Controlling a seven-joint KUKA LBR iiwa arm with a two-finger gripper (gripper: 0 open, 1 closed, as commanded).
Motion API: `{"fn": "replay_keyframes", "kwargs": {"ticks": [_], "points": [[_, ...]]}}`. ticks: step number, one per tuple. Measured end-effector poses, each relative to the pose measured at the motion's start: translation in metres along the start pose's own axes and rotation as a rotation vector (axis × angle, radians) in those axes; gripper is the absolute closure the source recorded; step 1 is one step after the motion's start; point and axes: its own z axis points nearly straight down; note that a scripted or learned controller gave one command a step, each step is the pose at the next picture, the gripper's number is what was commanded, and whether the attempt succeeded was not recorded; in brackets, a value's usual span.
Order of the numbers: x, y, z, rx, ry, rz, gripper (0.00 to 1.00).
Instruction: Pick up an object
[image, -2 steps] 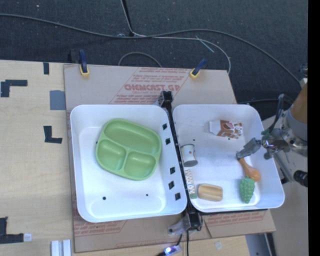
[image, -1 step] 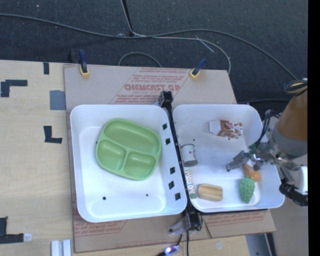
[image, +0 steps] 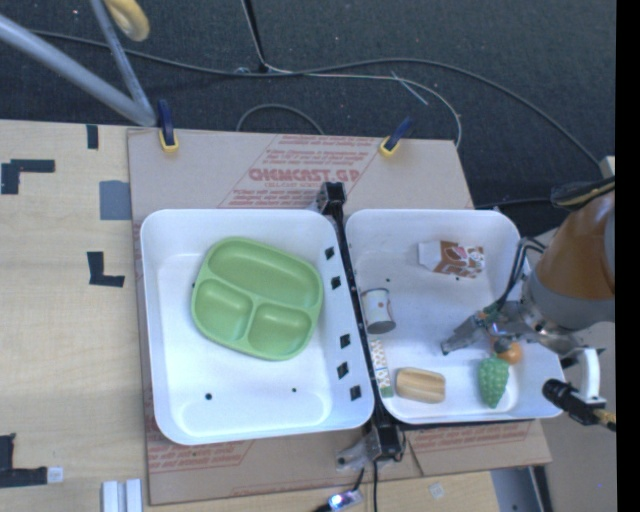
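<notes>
Under both white bins (image: 160, 300), brown cardboard (image: 300, 170) covers the bench (image: 50, 260).

Cardboard sheet (image: 300, 170) (clamped by two clips) underlies both bins.

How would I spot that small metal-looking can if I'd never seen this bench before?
Start at the right white bin, the one without the green divided plate. Look along its left wall, beside the black divider: the small can lies there about halfway down. It is grey and cylindrical, unlike the tan bread-like block below it and the brown-and-white packet further right.
</notes>
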Motion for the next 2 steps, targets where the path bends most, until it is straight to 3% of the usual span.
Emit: {"fn": "replay_keyframes", "kwargs": {"ticks": [1, 2], "points": [[0.004, 0.003, 0.020, -0.006, 0.000, -0.002, 0.00], [0.002, 0.003, 0.009, -0.011, -0.007, -0.001, 1.00]]}}
